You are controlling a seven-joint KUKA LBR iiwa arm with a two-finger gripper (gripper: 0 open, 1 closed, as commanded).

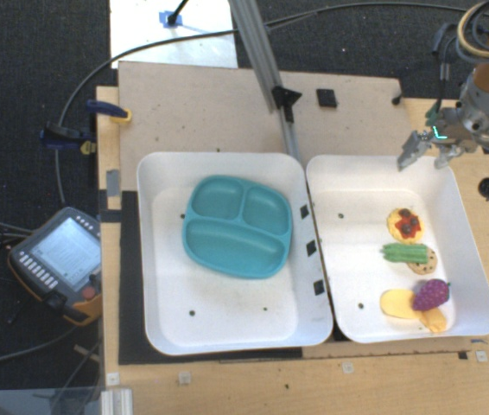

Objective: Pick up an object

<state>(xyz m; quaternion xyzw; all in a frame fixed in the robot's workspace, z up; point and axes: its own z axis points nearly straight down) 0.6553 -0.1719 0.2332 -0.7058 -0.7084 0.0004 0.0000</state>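
Grey two-finger gripper (428, 150), its fingers spread open and empty, is seen at the upper right above the right white bin (361, 314), where the small purple grape-bunch toy (431, 294) at lower right should be approached squarely from above.

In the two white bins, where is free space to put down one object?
Right bin: bare floor left of the pizza slice, green beans and grapes, which crowd its right side. Left bin: a bare strip below the teal tray.
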